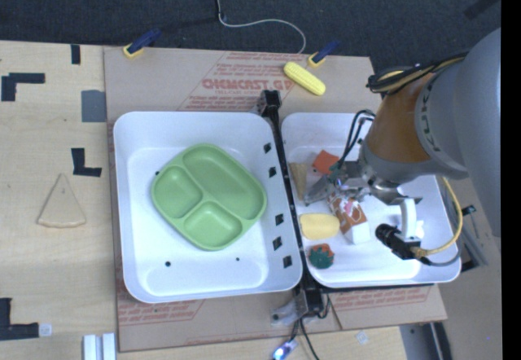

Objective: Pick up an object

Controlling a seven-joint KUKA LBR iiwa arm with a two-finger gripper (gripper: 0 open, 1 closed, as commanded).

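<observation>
Camera view: tool [335, 187] low in right bin [435, 269], grip state unclear.

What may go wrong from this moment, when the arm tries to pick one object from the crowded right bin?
1. The gripper is low among closely packed items: the yellow piece, the red-and-white packet and the orange block. It may push them aside or catch two at once.
2. These items lie close to the divider between the bins, so the fingers may strike it.
3. The cable near the wrist could snag on the bin rim.
</observation>
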